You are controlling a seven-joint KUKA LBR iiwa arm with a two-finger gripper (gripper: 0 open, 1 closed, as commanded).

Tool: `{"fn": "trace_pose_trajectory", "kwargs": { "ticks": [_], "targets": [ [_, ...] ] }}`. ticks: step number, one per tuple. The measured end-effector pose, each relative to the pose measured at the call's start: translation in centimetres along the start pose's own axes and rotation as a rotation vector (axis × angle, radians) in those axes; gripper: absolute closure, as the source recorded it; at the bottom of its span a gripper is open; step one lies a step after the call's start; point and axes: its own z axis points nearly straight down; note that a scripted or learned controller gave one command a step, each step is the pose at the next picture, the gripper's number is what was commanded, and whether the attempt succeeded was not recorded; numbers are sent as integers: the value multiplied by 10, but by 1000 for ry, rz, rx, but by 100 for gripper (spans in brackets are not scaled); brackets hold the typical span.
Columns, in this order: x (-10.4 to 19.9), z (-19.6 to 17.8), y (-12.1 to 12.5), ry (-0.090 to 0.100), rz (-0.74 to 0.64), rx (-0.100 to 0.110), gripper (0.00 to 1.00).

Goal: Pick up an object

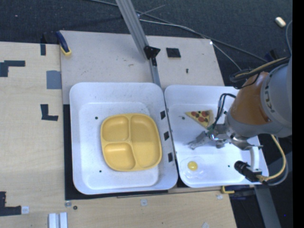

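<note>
On my screen the left bin (pixel 80 127) holds a yellow divided plate (pixel 130 142) lying flat near its middle. In the right bin (pixel 209 93) I see a fried egg (pixel 192 166) toward the near edge and a pizza slice (pixel 200 116) farther back, well apart from each other. The gripper (pixel 194 143) sits between them, low over the bin floor, its fingers spread with nothing between them, the arm (pixel 259 103) reaching in from the right
</note>
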Motion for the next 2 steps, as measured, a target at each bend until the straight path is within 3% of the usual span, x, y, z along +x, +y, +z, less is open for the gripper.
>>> {"fn": "trace_pose_trajectory", "kwargs": {
  "ticks": [1, 2],
  "targets": [
    [-1, -12, 2, -3, -1, -6, 100],
    [1, -56, -4, 3, -2, 1, 100]
  ]
}}
